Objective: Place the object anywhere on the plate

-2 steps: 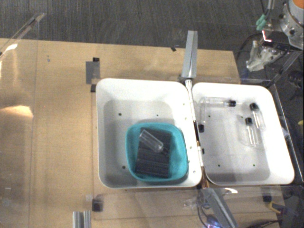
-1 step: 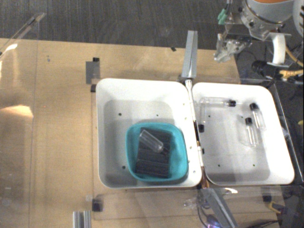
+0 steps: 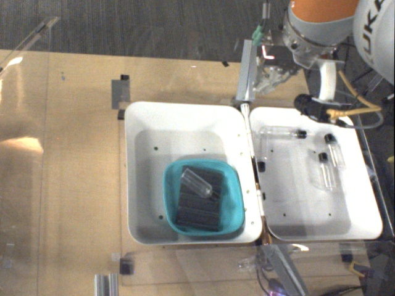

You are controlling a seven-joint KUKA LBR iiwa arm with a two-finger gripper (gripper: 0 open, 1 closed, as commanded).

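Up at the far right the gripper (image 3: 271, 73) hangs above the bench (image 3: 68, 165), past the back edge of the bins, just beyond the seam where they meet. From where I stand its tip is a tangle of metal and glare, so I cannot tell how it is set, and I see nothing held in it. The arm (image 3: 321, 11) bulks over it, orange band uppermost.

Left bin (image 3: 142, 134): a teal plate (image 3: 231, 208) sits toward the near right corner. On the plate lies a dark ridged block (image 3: 197, 211), and a clear tube (image 3: 196, 182) rests tilted across the block's upper end, so the object is already on the plate.

Right bin (image 3: 308, 214): three more clear tubes with dark caps lie on the white floor. One (image 3: 281, 132) lies crosswise near the back wall. Two (image 3: 331, 151) lie lengthwise toward the right side, close beside each other. The near half of that bin's floor is bare white.
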